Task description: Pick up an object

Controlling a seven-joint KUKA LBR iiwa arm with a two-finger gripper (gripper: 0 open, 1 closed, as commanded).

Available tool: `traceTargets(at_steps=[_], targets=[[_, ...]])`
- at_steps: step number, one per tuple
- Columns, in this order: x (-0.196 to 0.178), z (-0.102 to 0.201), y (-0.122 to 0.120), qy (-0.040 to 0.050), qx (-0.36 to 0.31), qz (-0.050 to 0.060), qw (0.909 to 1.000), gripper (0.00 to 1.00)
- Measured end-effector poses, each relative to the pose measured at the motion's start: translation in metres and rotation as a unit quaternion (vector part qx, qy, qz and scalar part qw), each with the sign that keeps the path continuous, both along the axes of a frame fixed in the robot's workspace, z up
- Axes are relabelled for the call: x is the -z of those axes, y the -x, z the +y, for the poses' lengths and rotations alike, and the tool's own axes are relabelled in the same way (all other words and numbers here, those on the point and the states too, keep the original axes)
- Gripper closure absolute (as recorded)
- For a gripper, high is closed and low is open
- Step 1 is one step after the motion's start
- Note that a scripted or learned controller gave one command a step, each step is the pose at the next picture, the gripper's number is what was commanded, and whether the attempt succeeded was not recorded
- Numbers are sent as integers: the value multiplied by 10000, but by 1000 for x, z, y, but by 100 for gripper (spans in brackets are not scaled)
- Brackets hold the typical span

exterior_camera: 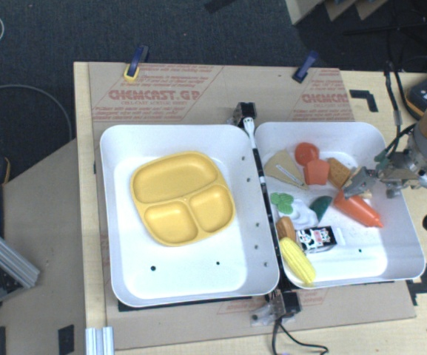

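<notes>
While the gripper [358,181] hung low in the right bin [402,235], just above the carrot [359,209], you were at the approach step; its state I couldn't tell. Next you needed it lowered squarely over the carrot.

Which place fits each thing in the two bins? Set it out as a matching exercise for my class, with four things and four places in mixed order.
Things
1. yellow divided plate
2. corn cob
3. carrot
4. orange-red cup

Places
A. near front edge of the right bin
B. toward the back of the right bin
C. in the left bin
D. right bin, beside the gripper

Pairs: 1-C, 2-A, 3-D, 4-B
</notes>
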State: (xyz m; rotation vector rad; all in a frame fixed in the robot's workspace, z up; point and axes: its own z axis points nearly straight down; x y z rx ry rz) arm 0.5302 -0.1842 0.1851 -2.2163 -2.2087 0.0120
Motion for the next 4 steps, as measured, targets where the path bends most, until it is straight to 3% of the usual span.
traceTargets(at_steps=[1, 2, 3, 4], targets=[[-7, 0, -3, 17, -17, -71, 10000, 0], [41, -1, 6, 5, -13, -41, 10000, 0], [86, -6, 2, 82, -10, -149, 9999, 0], [72, -7, 0, 97, -1, -187, 9998, 100]])
